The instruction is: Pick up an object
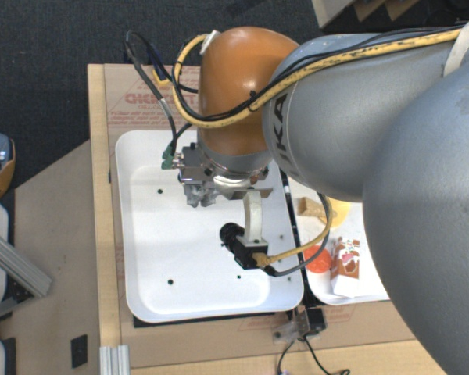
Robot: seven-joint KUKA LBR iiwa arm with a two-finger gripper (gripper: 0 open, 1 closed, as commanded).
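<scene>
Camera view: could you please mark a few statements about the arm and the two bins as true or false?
1. The pincer is over the left bin. True.
2. The arm reaches in from the view's left. False: it comes in from the right.
3. A yellow object lies in the right bin. True.
4. The band above the wrist is blue. False: it is orange.
5. The red object lies in the left bin. False: it is in the right bin.

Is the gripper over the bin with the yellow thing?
No, the gripper hangs over the neighbouring bin, apart from the yellow thing.
</scene>
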